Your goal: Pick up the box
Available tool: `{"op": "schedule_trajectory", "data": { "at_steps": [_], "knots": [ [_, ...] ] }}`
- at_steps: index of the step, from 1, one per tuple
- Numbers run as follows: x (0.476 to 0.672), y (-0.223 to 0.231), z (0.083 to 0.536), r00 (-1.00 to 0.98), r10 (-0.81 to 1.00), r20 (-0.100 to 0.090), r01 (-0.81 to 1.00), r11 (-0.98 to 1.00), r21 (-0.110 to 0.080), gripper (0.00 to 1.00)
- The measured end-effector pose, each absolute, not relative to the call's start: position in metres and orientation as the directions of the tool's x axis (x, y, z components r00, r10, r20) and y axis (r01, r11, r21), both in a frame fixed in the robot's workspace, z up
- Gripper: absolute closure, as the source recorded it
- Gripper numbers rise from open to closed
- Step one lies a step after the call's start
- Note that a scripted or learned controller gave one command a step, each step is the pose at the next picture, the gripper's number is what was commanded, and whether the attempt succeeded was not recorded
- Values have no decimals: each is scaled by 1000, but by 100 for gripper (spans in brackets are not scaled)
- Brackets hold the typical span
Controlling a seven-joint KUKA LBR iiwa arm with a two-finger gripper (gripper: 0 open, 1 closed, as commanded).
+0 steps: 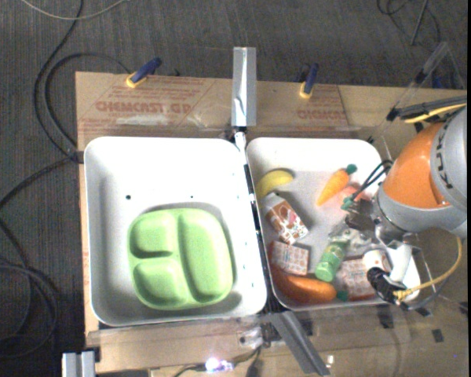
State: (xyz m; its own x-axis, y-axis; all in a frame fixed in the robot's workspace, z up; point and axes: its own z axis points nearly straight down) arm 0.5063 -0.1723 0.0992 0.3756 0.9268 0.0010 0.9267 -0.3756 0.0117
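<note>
Gripper (pixel 359 234) hovering low by the right bin's (pixel 314 149) right edge, near the box (pixel 290 257); can't tell the grip.

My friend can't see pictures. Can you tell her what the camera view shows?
A grey robot arm with an orange band reaches over the right white bin, which holds a small patterned box among toy foods like an orange carrot and yellow banana. The left white bin holds a green divided tray.
</note>
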Motion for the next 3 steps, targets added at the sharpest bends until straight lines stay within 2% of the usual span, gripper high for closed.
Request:
{"op": "schedule_trajectory", "data": {
  "at_steps": [1,2,3],
  "knots": [
    [506,-172,99,375,927,1,927,-375,11,0],
    [491,-170,92,399,917,0,917,-399,23,0],
    [565,-195,203,573,820,-6,820,-573,-1,0]
  ]
}}
